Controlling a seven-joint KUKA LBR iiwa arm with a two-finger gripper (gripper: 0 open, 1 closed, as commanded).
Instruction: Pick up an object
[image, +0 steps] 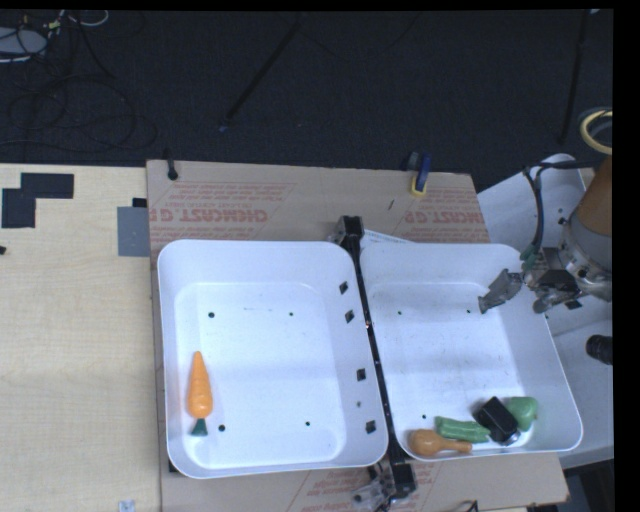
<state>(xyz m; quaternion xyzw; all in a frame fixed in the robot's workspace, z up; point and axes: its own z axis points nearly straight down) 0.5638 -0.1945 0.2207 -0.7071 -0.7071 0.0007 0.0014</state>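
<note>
Camera view: gripper (520, 291) hangs over the right bin (455, 270), its upper right side, fingers wide, holding nothing. Black block (497, 418) lies well apart, near the bin's lower rim.

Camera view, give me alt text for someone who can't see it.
A robot gripper hovers over the right edge of the right bin, apart from a small pile at its near end: a black block, green toys and an orange pear-shaped toy. The left bin holds a toy carrot near its left wall.
</note>
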